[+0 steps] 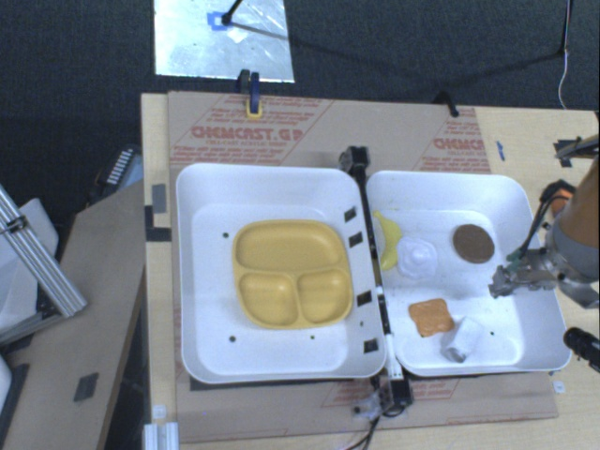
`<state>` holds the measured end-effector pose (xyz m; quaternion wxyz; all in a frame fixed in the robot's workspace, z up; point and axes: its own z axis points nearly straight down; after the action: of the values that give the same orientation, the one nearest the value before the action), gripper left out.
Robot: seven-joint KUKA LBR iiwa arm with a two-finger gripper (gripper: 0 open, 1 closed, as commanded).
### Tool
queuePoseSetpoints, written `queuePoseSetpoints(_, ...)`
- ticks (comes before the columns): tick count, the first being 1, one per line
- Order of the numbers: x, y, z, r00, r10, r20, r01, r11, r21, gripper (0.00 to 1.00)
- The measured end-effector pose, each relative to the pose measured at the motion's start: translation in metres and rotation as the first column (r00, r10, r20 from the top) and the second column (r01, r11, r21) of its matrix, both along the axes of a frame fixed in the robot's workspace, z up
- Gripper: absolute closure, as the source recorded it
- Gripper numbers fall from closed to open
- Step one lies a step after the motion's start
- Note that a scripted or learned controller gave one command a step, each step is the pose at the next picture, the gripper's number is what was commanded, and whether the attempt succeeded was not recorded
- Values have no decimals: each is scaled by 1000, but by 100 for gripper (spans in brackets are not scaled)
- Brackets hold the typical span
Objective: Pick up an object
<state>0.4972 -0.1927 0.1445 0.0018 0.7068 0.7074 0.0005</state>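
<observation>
The right bin (506,195) holds a brown round disc (473,243), a white round lid-like object (418,257), a yellow curved piece (388,236) by the divider, an orange square piece (431,317) and a small white-grey object (462,338) near the front. My gripper (514,277) hangs over the bin's right side, just right of and below the brown disc. Nothing shows between its fingers.
The left bin (202,195) carries a yellow three-compartment plate (289,272). Black clips (356,158) run along the seam between the bins. Brown cardboard (281,125) lies under both bins. A metal frame (33,261) stands at the left.
</observation>
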Motion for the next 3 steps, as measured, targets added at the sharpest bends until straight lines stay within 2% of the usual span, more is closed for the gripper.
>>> queuePoseSetpoints(2,6,-3,94,1000,3,2,-3,1000,-1,100)
queuePoseSetpoints(3,22,59,94,1000,10,0,-10,1000,3,100)
